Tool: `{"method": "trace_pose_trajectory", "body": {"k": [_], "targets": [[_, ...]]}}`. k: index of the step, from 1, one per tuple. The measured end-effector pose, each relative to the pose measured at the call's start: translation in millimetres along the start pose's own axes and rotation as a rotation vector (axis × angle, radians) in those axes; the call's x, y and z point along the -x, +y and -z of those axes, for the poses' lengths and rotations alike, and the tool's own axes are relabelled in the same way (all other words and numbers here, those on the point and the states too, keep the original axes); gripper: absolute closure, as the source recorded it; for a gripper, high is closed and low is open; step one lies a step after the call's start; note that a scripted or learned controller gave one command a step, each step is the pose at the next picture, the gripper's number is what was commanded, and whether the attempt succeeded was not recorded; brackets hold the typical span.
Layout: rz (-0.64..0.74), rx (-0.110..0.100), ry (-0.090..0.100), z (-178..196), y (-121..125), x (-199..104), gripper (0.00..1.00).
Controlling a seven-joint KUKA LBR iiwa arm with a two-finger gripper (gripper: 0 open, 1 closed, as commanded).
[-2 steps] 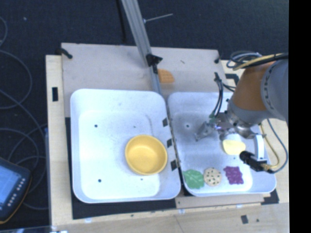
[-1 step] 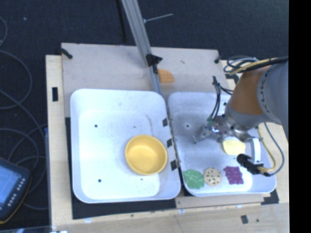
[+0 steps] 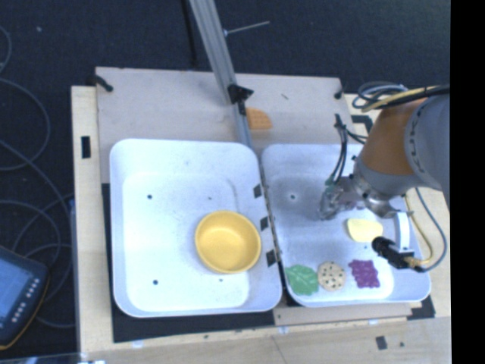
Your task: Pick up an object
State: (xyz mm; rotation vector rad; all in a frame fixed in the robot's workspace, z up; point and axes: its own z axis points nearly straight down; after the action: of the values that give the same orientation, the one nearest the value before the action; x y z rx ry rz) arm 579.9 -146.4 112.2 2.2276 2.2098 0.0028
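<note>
1. The claw (image 3: 331,203) is hanging low over the bare floor of the right bin (image 3: 303,173), near its middle; whether it is open or closed cannot be told from this angle, and nothing is showing in its grip.
2. The grey arm, with its orange band (image 3: 386,142), is reaching in from the right and covering the bin's far right corner.
3. A pale yellow piece (image 3: 364,228) is lying just to the right of the claw, apart from it.
4. Along the near wall of the right bin, a green piece (image 3: 303,278), a speckled cookie (image 3: 331,276) and a purple piece (image 3: 365,273) are sitting in a row, well clear of the claw.
5. A yellow bowl (image 3: 227,241) is sitting upright in the left bin (image 3: 151,173), near the divide between the bins.
6. A small orange item (image 3: 258,120) is lying on the counter (image 3: 151,97) behind the bins, beside a slanted metal rail (image 3: 216,44).
</note>
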Motion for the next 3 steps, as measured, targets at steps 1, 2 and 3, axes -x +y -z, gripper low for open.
{"method": "trace_pose_trajectory", "body": {"k": [1, 2, 3], "targets": [[0.012, 0.004, 0.000, 61, 9, 4, 1.00], [0.011, 0.003, 0.000, 105, 13, 8, 1.00], [0.012, 0.000, 0.001, 125, 14, 9, 1.00]]}}
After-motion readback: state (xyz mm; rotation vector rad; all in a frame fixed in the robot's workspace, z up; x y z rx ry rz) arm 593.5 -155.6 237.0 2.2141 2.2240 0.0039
